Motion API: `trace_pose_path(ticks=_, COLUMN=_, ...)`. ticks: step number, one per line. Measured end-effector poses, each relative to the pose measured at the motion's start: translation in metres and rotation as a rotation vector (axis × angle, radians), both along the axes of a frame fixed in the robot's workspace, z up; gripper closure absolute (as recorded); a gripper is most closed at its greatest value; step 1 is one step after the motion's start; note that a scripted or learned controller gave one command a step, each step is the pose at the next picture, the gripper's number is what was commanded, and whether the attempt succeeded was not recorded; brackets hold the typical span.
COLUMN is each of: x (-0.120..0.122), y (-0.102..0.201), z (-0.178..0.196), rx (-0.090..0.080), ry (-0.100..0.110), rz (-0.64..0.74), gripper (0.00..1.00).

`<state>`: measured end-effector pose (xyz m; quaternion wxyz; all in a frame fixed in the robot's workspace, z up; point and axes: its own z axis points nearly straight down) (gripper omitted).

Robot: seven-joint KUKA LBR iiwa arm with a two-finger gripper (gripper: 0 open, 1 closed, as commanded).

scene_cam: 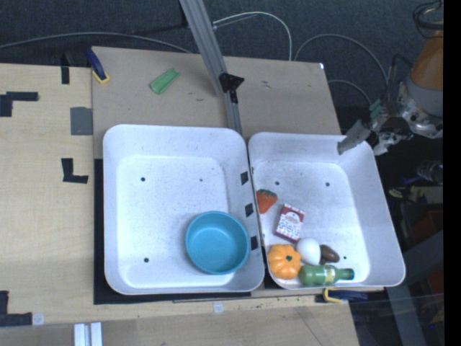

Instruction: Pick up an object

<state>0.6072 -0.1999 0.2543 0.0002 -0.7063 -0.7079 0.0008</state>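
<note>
Seen from above, two shallow white bins sit side by side on a bench. Far to the left of my gripper (358, 137), across the whole scene, a blue bowl (217, 241) rests in the near part of the left bin (126, 193). Closer to me, in the right bin (360, 193), the loose things are bunched in the near corner, down and to the left of my gripper and well apart from it: a small strawberry (266, 200), a red and white box (289, 223), an orange pumpkin (284, 261), a white egg (308, 250), a small brown piece (329, 253) beside the egg, and a green bottle (325, 274) lying on its side. My gripper hovers at the far right rim of the right bin, above it, touching none of them. I cannot tell how it is set. I judge the task barely begun: nothing is picked, and what is left is choosing a thing, reaching down to that corner, closing on it and lifting.
</note>
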Motion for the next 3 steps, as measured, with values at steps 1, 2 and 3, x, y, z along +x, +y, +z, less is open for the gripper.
trace_pose_path(ticks=1, x=0.000, y=0.000, z=0.000, rx=0.000, ry=0.000, rz=0.000, gripper=0.00)
trace_pose_path(ticks=2, x=-0.007, y=-0.005, z=-0.060, rx=0.001, ry=0.006, rz=-0.002, gripper=0.00)
trace_pose_path(ticks=3, x=-0.003, y=-0.003, z=-0.105, rx=0.001, ry=0.005, rz=0.000, gripper=0.00)
